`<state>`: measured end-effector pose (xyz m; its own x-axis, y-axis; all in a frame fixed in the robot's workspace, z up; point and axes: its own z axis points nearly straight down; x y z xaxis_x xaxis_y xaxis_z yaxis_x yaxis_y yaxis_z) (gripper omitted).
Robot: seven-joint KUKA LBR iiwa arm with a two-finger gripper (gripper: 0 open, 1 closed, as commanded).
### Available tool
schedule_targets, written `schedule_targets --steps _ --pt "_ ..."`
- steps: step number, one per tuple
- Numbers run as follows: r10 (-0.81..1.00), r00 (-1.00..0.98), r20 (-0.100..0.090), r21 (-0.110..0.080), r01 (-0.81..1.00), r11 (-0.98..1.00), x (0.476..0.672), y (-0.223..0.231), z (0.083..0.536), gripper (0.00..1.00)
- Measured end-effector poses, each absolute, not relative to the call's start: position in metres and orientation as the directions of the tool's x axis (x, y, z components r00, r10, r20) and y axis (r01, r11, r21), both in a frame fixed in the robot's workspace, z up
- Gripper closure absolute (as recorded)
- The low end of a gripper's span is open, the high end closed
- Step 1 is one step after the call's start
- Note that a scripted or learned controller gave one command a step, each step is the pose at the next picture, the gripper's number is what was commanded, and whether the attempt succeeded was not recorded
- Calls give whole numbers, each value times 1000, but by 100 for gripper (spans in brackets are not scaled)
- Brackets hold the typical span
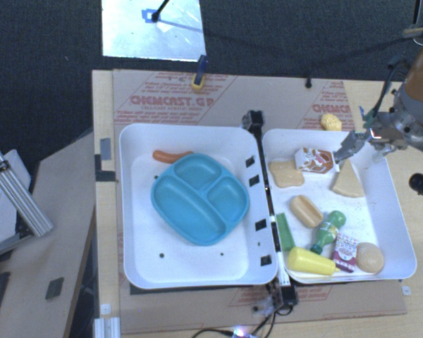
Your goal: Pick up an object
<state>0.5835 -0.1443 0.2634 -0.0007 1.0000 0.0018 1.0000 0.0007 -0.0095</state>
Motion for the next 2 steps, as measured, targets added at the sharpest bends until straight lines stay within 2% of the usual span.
schedule_targets --steps 1,2 --pt "1000 -3 0 1 1000 3 586 -144 269 0" --pt "1000 -1 1 -2 1000 1 585 -144 228 0"
